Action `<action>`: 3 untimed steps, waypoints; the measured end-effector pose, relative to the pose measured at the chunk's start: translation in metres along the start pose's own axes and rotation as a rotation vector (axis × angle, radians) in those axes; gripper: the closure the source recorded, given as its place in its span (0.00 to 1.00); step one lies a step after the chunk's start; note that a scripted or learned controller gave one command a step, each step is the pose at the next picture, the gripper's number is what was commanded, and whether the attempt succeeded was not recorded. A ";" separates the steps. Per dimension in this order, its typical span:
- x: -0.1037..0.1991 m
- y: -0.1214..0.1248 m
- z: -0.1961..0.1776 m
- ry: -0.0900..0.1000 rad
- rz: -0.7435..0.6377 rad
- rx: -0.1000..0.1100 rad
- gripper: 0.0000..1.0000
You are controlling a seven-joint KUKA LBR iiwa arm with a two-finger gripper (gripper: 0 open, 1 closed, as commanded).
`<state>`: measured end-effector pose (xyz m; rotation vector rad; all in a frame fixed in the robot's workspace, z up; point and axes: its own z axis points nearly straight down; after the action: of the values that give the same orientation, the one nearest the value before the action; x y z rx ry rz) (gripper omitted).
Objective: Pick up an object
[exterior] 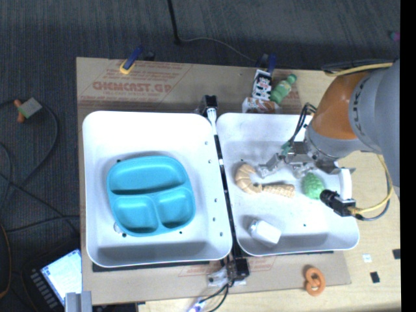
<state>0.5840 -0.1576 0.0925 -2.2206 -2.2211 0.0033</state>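
Gripper (283,163) of grey metal, low over the right bin (338,239), fingers spread apart and clasping nothing. Just beneath: tan ridged croissant-shaped toy (246,176), knobbly green ball (313,185); white rounded bottle (265,231) nearer the front wall. Left bin (97,174) holds a glossy blue three-compartment tray (151,195).

Even, fairly bright overhead light washes both white bins (156,125) nearly featureless; shadows are soft and short. The whole frame is slightly soft, the dark carpet (65,18) grainy.
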 end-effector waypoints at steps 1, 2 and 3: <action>0.000 0.000 -0.010 0.000 0.000 0.000 1.00; 0.000 0.000 -0.010 -0.001 0.000 0.000 0.00; 0.062 0.048 0.000 0.001 -0.002 -0.001 0.00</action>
<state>0.6324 -0.0959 0.0922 -2.2183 -2.2235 0.0002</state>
